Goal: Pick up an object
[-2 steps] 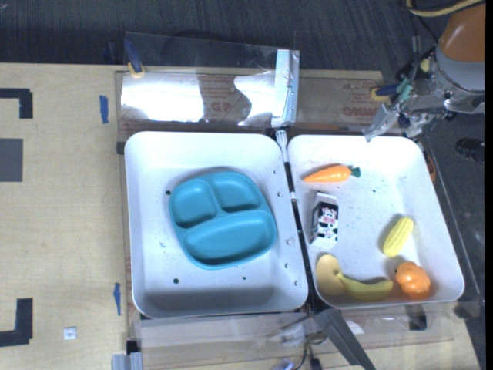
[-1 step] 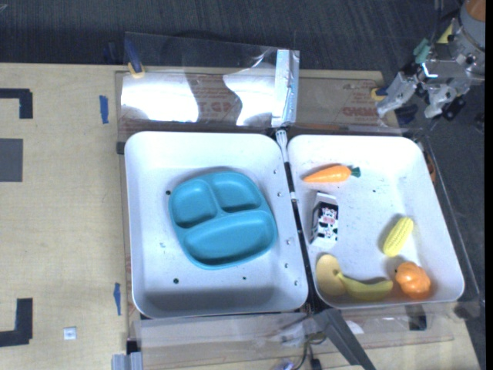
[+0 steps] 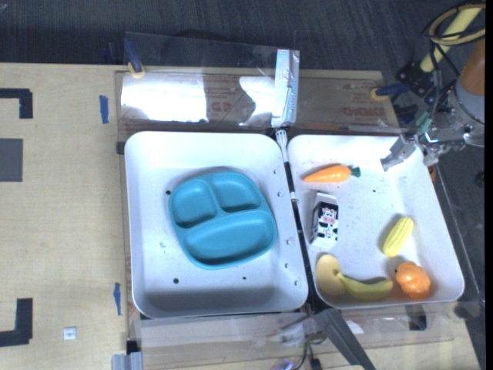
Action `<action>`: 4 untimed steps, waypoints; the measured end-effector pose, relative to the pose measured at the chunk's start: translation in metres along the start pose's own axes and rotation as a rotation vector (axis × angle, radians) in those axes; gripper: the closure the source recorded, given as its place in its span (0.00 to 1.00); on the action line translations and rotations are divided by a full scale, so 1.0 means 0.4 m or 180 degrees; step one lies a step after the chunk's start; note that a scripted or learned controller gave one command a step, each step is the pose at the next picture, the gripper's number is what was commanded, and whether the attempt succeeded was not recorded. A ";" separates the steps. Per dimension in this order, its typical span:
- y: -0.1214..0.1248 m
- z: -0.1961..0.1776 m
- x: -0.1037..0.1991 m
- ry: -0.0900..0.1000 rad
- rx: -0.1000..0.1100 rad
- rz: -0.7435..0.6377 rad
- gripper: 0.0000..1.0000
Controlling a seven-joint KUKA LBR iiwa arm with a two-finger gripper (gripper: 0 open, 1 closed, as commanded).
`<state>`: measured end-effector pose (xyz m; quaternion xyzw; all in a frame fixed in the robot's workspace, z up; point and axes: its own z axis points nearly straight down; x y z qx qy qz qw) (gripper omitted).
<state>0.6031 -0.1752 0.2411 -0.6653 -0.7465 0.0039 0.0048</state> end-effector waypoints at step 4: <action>-0.291 0.045 0.090 -0.0006 -0.0051 0.0155 1.00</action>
